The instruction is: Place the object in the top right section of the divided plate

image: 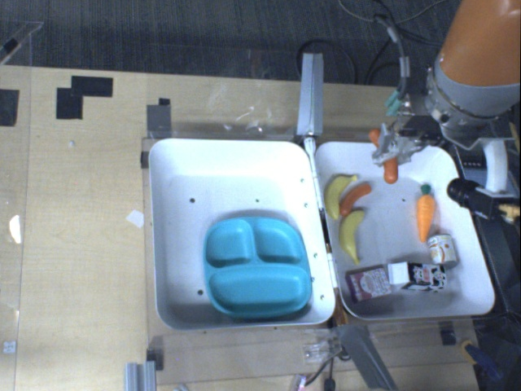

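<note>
Above the right bin point(480, 296), the gripper point(391, 155) seemingly pinches a small sausage point(391, 170) hanging upright, long axis vertical.

in the right bin point(480, 300) we saw two bananas point(342, 214) at nine o'clock with a sausage point(355, 195) lying across them, a carrot point(426, 214) at three o'clock, a small can point(442, 250) just below it, and two cartons point(395, 280) at six o'clock.
</note>
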Action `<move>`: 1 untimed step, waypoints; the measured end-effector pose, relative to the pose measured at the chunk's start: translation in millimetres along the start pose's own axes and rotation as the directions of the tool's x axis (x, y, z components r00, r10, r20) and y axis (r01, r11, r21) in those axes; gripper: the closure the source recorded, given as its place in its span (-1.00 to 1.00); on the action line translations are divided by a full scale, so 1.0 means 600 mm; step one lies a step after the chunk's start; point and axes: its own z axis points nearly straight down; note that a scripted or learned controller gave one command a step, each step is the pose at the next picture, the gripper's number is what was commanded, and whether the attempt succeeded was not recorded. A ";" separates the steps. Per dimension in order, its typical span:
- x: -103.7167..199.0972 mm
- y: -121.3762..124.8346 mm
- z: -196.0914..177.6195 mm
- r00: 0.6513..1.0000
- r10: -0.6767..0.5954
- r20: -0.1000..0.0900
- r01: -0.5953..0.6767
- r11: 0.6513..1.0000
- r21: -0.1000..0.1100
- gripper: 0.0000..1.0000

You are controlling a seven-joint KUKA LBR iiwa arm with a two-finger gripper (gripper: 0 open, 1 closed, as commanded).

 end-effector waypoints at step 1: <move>0.002 0.003 -0.019 1.000 -0.007 0.001 0.007 1.000 -0.006 1.00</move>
